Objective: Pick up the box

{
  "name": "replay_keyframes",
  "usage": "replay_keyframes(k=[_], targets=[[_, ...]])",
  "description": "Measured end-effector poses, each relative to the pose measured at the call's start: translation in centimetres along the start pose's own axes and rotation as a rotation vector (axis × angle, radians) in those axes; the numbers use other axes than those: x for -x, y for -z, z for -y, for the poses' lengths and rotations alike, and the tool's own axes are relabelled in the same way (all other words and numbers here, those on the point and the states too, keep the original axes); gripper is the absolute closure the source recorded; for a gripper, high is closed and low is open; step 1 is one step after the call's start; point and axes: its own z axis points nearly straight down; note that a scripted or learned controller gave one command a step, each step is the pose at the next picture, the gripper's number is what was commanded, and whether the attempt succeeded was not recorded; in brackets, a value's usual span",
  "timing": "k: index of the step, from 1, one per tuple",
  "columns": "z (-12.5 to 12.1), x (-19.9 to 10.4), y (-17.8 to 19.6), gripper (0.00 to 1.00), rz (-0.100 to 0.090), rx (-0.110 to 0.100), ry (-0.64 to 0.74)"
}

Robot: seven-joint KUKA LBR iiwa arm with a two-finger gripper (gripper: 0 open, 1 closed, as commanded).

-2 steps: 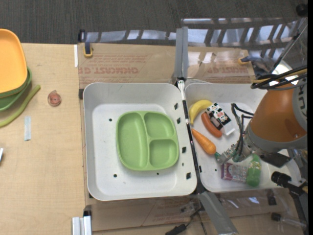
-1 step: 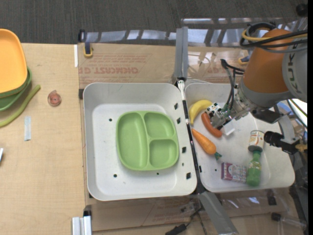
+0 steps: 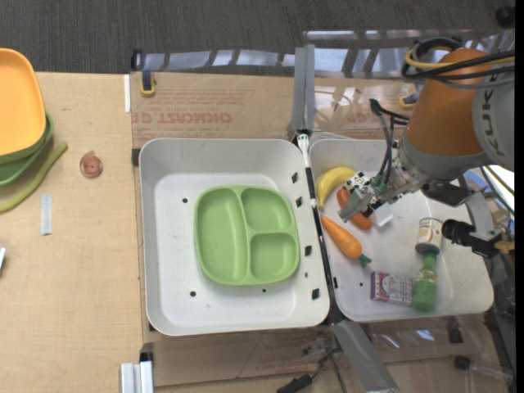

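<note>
Hand (image 3: 359,202) is low in the right bin (image 3: 399,255), near that bin's left wall. It's just beside the banana (image 3: 331,183) & right above the top end of the carrot (image 3: 345,236). Can't tell if the hand is spread or pressed together, it's too small & dark to see. Can't see anything held in it. The arm (image 3: 446,109) is big, orange & grey, and comes in from the top right w/ black cables on it.

The box (image 3: 390,287) is small, pink & white. It lies flat near the front of the right bin, well apart from the hand. A green bottle (image 3: 426,291) lies just beside the box on its right, maybe touching it. A little can (image 3: 428,234) stands up just behind the bottle. The carrot lies at a slant between the banana and the box, w/ its green tip pointing at the box.

The left bin (image 3: 152,219) has a green plate (image 3: 246,236) w/ three parts in the middle. The 2 bins sit side by side & touch.

On the worktop (image 3: 74,301) at far left is a yellow plate (image 3: 16,97) on top of a green one. A small pink thing (image 3: 92,164) lies near them. Brown cardboard (image 3: 213,109) lies behind the left bin.
</note>
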Motion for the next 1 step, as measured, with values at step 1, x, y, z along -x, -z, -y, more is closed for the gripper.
replay_keyframes(k=[1], targets=[[6.92, 3.32, -2.83, 0.0, -0.001, -0.001, -0.121]])
